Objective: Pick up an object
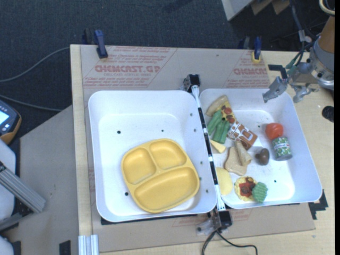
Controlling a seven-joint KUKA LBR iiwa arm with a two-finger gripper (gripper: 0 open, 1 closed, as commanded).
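The right bin (303,182) holds several toy foods: green beans (217,124), a pizza slice (221,107), a brown and white box (244,135), a red tomato (274,130), a green can (282,148), a brown lump (262,156), a bread slice (237,159), a yellow wedge (224,183) and a small red and green piece (251,189). My gripper (287,93) hangs above the bin's far right corner, open, with nothing between its fingers. It is well above and behind the tomato and the can.
The left bin (106,116) holds a yellow divided plate (159,175). A black-clipped rim (204,137) separates the two bins. Blue clamps (99,42) (257,49) stand at the board's far edge. Cables and the arm's body crowd the upper right.
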